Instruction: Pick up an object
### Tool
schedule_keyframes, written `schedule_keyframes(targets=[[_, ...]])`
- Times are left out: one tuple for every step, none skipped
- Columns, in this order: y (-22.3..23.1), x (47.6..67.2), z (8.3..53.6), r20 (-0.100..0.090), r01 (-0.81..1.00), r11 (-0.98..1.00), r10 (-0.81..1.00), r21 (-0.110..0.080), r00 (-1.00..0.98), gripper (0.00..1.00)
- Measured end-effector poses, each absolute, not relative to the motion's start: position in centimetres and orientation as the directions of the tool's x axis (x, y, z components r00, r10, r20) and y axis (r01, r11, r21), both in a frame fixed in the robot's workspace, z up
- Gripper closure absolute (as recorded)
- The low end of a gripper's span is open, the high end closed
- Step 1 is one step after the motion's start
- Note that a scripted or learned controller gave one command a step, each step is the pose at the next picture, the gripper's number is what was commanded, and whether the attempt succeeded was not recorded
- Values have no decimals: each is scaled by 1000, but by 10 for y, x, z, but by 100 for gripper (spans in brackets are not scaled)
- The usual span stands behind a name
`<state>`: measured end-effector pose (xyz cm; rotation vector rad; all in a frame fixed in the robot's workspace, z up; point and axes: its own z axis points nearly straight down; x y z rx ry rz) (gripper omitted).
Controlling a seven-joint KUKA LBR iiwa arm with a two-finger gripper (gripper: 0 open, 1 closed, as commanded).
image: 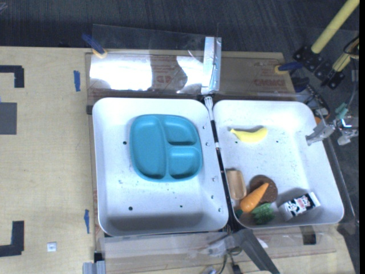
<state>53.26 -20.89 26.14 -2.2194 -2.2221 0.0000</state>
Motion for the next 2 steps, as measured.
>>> schedule_keyframes(targets=[[-147, 573, 229, 4, 998, 66, 998, -4, -66, 0], [-122, 622, 155, 2, 998, 68, 998, -7, -68, 0]])
